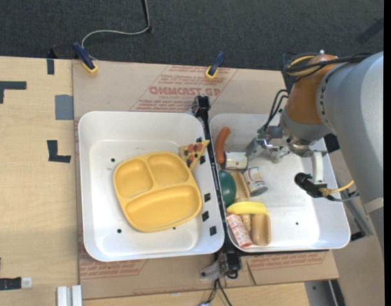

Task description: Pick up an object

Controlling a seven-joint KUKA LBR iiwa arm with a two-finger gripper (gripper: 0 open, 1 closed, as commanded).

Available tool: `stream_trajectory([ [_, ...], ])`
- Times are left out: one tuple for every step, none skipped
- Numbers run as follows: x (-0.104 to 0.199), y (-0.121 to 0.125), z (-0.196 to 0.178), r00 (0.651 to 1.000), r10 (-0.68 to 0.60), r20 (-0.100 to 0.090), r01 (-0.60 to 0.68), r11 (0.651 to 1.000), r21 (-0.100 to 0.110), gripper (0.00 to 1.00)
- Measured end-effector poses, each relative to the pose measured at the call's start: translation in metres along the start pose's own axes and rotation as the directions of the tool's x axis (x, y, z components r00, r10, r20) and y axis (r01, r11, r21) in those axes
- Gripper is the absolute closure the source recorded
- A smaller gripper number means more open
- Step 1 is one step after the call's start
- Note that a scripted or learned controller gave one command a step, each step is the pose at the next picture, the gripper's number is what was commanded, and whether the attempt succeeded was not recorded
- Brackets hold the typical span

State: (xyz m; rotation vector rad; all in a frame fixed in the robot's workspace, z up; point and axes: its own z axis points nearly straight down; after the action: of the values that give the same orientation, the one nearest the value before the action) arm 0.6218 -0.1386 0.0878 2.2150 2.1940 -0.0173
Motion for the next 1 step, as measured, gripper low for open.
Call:
stream_trajectory([
  [0.0243, 0.0453, 0.0019, 1.0, -0.01, -0.02, 0.01, 1.0, 0.006, 0.0],
])
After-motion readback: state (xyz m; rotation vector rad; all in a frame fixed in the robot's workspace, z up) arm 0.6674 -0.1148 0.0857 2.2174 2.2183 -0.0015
